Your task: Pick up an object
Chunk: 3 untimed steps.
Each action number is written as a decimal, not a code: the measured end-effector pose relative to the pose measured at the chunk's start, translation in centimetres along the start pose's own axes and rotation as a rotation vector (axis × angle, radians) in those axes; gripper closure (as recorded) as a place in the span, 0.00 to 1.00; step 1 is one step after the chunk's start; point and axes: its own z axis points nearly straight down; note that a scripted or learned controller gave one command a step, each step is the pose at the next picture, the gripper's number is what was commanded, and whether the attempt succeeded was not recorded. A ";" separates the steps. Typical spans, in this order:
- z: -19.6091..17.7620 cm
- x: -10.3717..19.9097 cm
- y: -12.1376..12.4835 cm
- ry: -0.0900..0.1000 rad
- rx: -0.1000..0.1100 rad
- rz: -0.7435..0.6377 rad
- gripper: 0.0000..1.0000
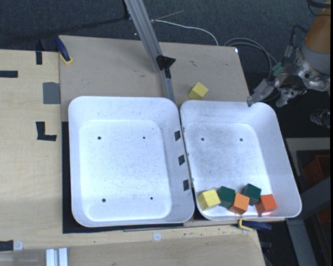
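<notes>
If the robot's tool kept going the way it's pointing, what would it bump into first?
Probably the right bin's far corner rim. The tool points down-left just above that corner, though its height over it is hard to judge.

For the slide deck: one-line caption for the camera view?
Gripper poised at right bin's far corner; five blocks cluster near its front edge.

No legible text, label or number anywhere (bins and bench alike)

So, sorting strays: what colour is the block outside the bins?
Yellow. The block lies on the bench behind the right bin, in the camera view.
</notes>
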 end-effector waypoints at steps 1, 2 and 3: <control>15.1 7.3 3.3 0.003 0.007 -0.002 0.00; 6.6 16.4 -0.2 0.005 -0.007 -0.007 0.00; -1.3 18.8 -3.1 0.003 -0.009 -0.003 0.00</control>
